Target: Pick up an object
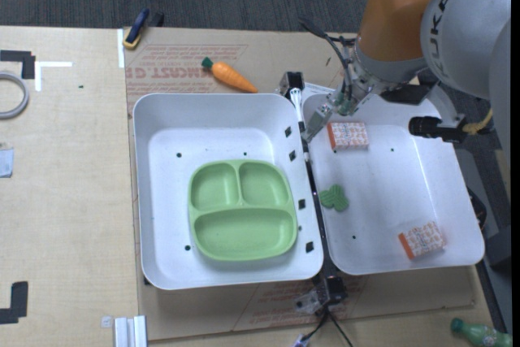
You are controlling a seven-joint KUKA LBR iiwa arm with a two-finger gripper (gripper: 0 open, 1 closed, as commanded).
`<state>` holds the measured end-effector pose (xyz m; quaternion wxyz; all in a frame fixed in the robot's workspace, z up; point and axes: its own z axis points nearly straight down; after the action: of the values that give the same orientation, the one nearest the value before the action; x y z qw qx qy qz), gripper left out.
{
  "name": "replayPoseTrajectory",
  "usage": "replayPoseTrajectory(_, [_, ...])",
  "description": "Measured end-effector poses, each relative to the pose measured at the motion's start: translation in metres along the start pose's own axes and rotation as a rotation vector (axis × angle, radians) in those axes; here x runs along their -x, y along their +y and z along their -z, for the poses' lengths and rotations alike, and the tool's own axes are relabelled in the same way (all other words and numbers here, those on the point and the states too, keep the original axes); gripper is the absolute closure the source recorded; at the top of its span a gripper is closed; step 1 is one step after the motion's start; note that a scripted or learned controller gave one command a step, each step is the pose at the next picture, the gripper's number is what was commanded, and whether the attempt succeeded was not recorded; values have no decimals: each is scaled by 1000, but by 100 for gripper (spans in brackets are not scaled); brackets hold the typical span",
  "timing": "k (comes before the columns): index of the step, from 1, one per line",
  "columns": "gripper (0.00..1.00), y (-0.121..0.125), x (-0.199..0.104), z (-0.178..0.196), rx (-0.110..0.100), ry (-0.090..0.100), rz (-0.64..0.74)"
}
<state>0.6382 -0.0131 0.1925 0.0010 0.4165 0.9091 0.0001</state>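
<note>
Arm came in from upper right of the frame, grey with orange band, gripper [341,104] low over the top-left corner of the right bin [455,248]. Gripper sat just beside a small red-and-white box [348,135], at its upper left edge; touching or not, could not tell. How wide the tool stood could not be told either, too small and cluttered with cables. Nothing seen between its tips.

Right bin also held a small green toy piece [333,198] near its left wall, mid-height, and a second red-and-white box [422,240] tilted at lower right, well apart from the first.

Left bin [154,175] held a green divided plate [242,210], three compartments, lying flat toward lower centre.

Outside the bins: toy carrot [230,75] on the cardboard above the left bin, blue-and-yellow item [136,28] at upper left of the cardboard, green bottle [481,331] at the frame's lower right corner.
</note>
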Motion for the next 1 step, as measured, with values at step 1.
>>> replayPoseTrajectory(1, [0, 0, 0, 0, 0, 0, 0])
